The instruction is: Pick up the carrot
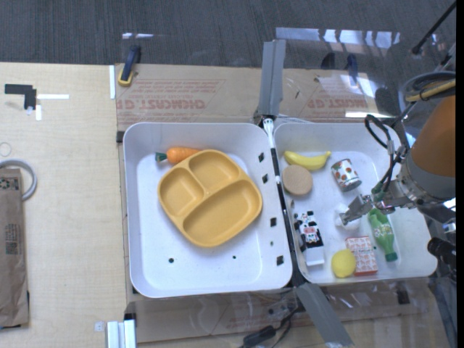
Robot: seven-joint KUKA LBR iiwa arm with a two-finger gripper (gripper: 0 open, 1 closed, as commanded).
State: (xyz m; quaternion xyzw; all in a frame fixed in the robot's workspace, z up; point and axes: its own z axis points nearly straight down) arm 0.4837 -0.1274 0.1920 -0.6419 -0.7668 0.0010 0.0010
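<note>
Left bin (138,216): carrot (180,154) at upper-left corner area, lying flat, green top toward the bin wall, orange body touching the far rim of yellow divided plate (210,196). Plate sits approx. centre of bin, compartments bare.

Right bin (424,263): banana (307,159), round tan disc (296,180), small printed can (346,174), black-and-white carton (310,232), lemon (344,264), pink box (362,255), green bottle (383,233).

Gripper (357,210) over right bin, between can and bottle, well apart from carrot. Nothing seen between fingers; whether spread or pressed together: cannot tell, too small and blurred.

Step in hand, by judgement: approach not yet begun; carrot untouched. Next move calls for: lift clear of right-bin items, traverse left across divider (278,194), align over carrot, descend w/o catching plate rim.
</note>
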